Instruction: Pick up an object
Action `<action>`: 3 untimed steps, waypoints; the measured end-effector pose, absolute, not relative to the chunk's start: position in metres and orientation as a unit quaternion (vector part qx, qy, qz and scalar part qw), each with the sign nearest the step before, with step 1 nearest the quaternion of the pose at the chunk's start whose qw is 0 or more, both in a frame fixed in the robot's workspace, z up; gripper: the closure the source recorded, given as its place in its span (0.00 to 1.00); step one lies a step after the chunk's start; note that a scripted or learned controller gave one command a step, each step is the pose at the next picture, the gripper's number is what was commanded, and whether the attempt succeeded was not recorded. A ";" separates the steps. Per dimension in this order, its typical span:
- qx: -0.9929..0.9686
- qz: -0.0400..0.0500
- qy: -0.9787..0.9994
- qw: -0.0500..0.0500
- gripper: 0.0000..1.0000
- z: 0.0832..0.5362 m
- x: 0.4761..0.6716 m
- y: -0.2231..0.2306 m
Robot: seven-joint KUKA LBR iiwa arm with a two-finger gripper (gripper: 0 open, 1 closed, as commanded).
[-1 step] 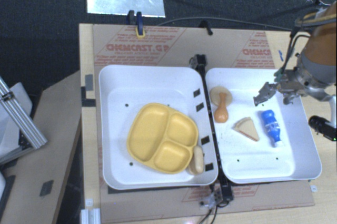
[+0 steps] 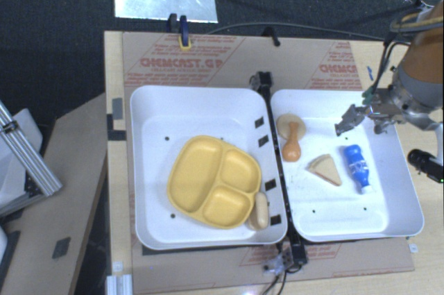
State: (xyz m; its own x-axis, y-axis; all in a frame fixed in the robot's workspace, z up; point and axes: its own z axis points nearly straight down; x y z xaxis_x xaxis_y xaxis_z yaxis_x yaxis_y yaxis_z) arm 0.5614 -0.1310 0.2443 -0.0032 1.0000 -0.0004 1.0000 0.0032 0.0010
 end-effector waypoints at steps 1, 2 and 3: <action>0.706 0.000 0.708 0.000 0.00 0.202 0.566 -0.129; 0.707 0.000 0.708 0.000 0.00 0.158 0.573 -0.129; 0.707 -0.001 0.707 -0.001 0.00 0.106 0.566 -0.137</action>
